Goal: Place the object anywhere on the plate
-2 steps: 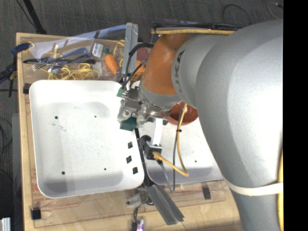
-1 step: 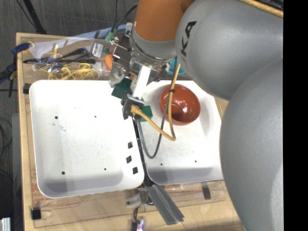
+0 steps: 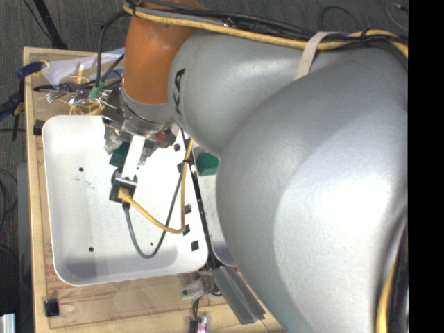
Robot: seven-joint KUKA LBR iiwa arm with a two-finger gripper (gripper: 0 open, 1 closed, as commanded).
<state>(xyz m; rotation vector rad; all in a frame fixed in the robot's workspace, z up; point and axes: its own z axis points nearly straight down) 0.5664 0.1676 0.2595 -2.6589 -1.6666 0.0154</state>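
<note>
The jaws sit hidden beneath the wrist, so I cannot tell whether they are open or closed, or whether they grip anything. They hang over the left bin [image 3: 69, 214], near its 12 o'clock edge.

The arm [image 3: 312, 186] is a smooth, rounded grey shell with a dull sheen. It swells across the whole 3 o'clock half of the view. It narrows toward 10 o'clock into a glossy orange band [image 3: 149, 54], shaped like a short barrel, and the wrist sits just below that band.

The left bin is a shallow white tray with rounded corners and a soft matte surface. A few tiny dark specks [image 3: 81, 170] dot its floor. A small dark green piece [image 3: 118, 155] with flat faces and straight edges shows just beside the wrist at the bin's 12 o'clock side. I cannot tell whether it rests on the floor of the bin or is lifted.

A second green thing [image 3: 206, 163], brighter in tone, peeks out from under the grey shell at the left bin's 2 o'clock. It lies past the rim, in the narrow visible strip of the right bin [image 3: 210, 214]. Its shape is mostly covered.

The counter [image 3: 104, 304] is pale bare wood with a faint grain. At its 11 o'clock corner lies a tangle of thin cables [image 3: 76, 92].
</note>
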